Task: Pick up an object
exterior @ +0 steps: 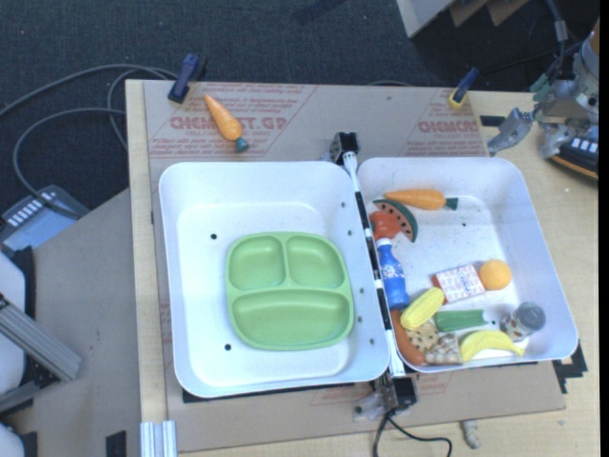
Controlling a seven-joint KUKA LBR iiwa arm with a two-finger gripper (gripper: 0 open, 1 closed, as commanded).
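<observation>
R bin (533,208): smooth white plastic w/ rounded rim. Its middle & far-right floor are left bare. Toys are crowded along its left wall & near edge. Carrot (417,199), tapered, glossy orange, is laid by the bin's far wall, long axis left-right, green stem pointing right. Gripper (561,103) is seen beyond the bin's far-right corner, off the bench; open or closed can't be told.

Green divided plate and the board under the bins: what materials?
Green divided plate: likely moulded plastic, matte; uniform colour, soft rounded compartment ridges. Board under the bins: looks like corrugated cardboard, dull brown, red printed lettering, held by blue clamps.
</observation>
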